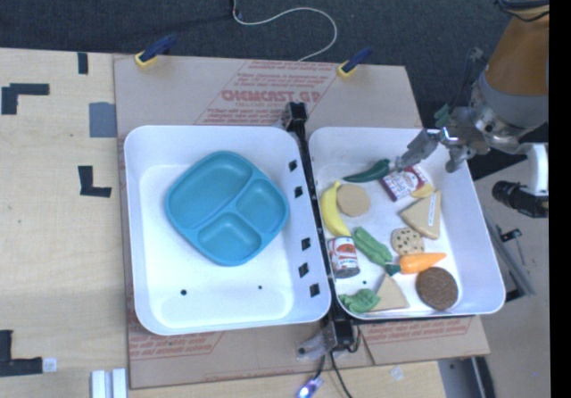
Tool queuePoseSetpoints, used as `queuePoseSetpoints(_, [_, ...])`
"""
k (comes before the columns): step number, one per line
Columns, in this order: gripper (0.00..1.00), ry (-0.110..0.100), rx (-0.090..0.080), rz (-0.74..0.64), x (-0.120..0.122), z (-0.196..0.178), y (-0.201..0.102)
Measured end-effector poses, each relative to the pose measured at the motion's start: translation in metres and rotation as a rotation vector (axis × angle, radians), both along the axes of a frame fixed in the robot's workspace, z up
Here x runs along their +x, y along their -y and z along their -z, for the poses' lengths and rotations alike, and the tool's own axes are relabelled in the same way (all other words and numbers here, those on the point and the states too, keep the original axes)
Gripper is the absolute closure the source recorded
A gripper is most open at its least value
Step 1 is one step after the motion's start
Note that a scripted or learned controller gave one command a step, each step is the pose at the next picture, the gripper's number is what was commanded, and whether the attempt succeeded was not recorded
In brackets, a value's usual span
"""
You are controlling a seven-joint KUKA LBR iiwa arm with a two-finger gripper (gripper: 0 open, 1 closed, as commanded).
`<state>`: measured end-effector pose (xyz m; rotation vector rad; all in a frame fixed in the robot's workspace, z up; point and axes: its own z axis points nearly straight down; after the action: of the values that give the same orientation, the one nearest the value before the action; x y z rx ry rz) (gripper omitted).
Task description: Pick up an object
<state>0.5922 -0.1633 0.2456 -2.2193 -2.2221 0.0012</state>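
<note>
**Claw over right bin's far-right corner, nothing gripped**

Claw hangs above the far-right corner of the right bin, fingers spread apart, nothing between them. One finger points down-left toward the red-and-white packet, which lies just below-left of the claw; whether they touch I can't tell.

Relative to the claw:
- dark green pepper: left, near
- cheese wedge: just below
- round cracker and banana: further left
- cookie, carrot, brown disc: well below, toward the near rim
- small can, green pod, leafy green piece: below-left

Left bin sits well to the left, with a blue divided plate in it. Both bins rest on cardboard on the tabletop.
</note>
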Motion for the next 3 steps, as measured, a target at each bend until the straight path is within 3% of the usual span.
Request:
queuePoseSetpoints(1, [0.00, 0.008, 0.000, -0.005, -0.036, -0.108, -0.051])
queuePoseSetpoints(2, [0.00, -0.002, 0.002, -0.006, -0.087, -0.092, -0.127])
queuePoseSetpoints(3, [1.00, 0.000, 0.000, -0.002, -0.086, -0.102, -0.124])
